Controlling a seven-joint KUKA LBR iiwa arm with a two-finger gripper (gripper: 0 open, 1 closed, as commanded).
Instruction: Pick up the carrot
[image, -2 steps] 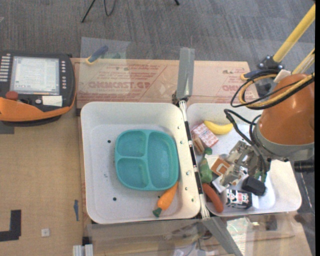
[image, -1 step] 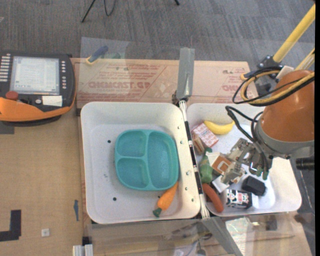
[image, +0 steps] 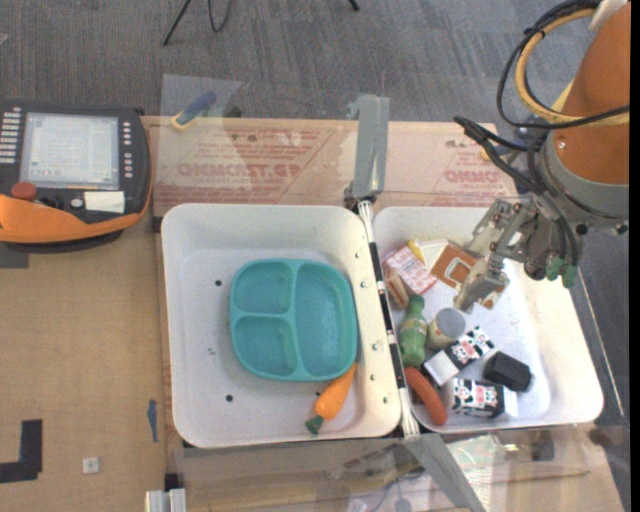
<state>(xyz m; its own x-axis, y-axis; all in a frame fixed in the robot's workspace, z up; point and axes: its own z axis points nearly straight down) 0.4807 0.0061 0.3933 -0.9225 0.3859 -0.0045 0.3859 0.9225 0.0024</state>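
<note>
We see the carrot (image: 335, 397) far left of our tool (image: 482, 290); it looks light, hard, smooth. Grab its fat middle. We cannot tell the tool's opening.

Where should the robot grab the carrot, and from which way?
Probably the carrot's thick orange middle, coming straight down from above. It lies flat and slanted in the left bin, its upper end beside the teal plate, green tip near the front wall, so pinching across its width looks easiest.

The arm (image: 600, 90) is cut off by the frame at two o'clock. The claw (image: 482, 290) is blurred. The carrot (image: 333, 397) has its upper end tucked under the teal plate (image: 290, 320).
</note>
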